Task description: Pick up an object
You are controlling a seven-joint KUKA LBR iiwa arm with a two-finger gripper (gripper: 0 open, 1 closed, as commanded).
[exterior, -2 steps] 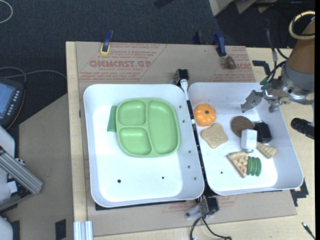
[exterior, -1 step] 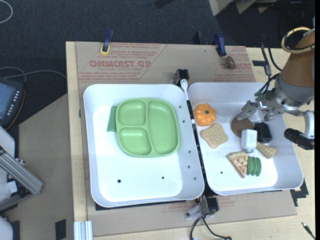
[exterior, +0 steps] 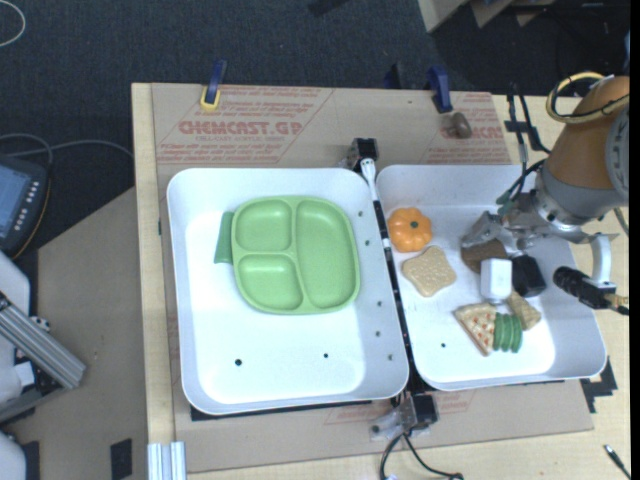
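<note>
My gripper [exterior: 497, 258] sits low in the right bin [exterior: 570, 363], over a brown item [exterior: 474, 257]; can't tell its state. Risk: it's crowded, so a close could nudge the pizza slice [exterior: 479, 325] or green piece [exterior: 507, 332] and grab nothing. Pumpkin [exterior: 409, 229] and cracker [exterior: 429, 270] lie to the left, w/ green tray [exterior: 295, 253] in the left bin [exterior: 200, 298].

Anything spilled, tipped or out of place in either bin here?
Nothing stands out. The green divided plate lies flat in the left bin; the toy pumpkin, cracker and pizza slice sit apart in the right bin.
</note>
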